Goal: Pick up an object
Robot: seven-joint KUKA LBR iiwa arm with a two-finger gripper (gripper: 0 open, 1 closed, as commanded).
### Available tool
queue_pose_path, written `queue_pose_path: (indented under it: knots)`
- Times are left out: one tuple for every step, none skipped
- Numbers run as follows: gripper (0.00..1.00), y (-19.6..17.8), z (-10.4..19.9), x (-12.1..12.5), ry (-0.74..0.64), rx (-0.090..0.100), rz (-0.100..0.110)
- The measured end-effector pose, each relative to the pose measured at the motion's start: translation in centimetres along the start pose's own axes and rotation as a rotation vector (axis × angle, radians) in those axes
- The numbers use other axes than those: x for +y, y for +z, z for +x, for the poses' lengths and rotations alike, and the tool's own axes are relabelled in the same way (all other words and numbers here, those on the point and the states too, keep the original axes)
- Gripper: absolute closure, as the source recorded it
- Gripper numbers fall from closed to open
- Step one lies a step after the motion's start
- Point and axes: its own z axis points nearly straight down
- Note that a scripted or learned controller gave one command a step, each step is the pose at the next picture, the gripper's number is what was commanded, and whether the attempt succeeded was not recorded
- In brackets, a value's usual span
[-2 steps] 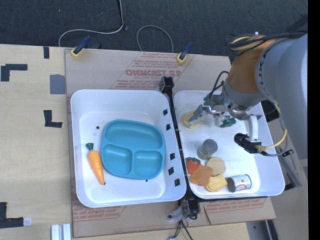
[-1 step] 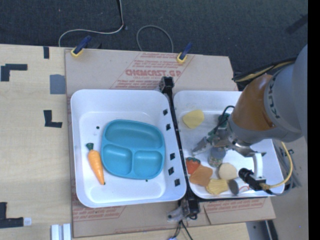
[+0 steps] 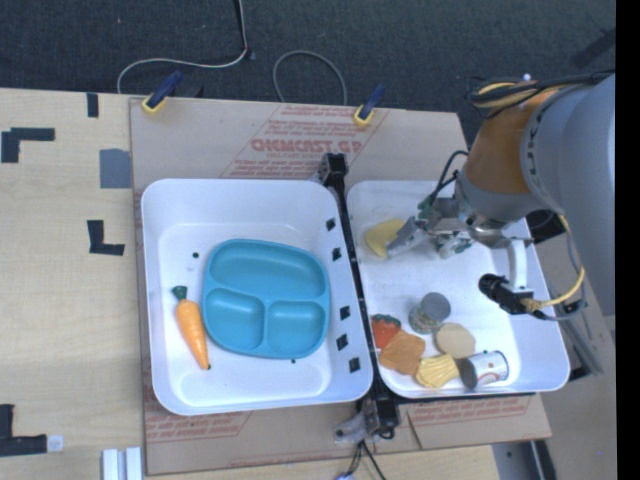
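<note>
My gripper (image 3: pixel 412 234) hangs low over the upper part of the right bin (image 3: pixel 545 368), right beside a pale yellow piece (image 3: pixel 380 238) that lies near the bin's left wall. The gripper's tip touches or almost touches that piece; I cannot tell which. Lower in the same bin lie a grey round disc (image 3: pixel 433 311), a red piece (image 3: pixel 385 325), an orange-brown slice (image 3: pixel 403 353), a beige oval (image 3: pixel 455 340), a yellow ridged chip (image 3: pixel 437 372) and a small white can (image 3: pixel 488 368).
The left bin (image 3: pixel 160 218) holds a blue divided plate (image 3: pixel 267 298) and a toy carrot (image 3: pixel 192 332) to its left. A black divider (image 3: pixel 343 258) runs between the bins. The arm's grey body (image 3: pixel 570 158) covers the right bin's upper right corner.
</note>
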Motion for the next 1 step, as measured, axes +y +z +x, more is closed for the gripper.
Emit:
queue_pose_path:
  knots:
    - [0.00,1.44,1.94,6.79,-0.002,0.002,0.002]
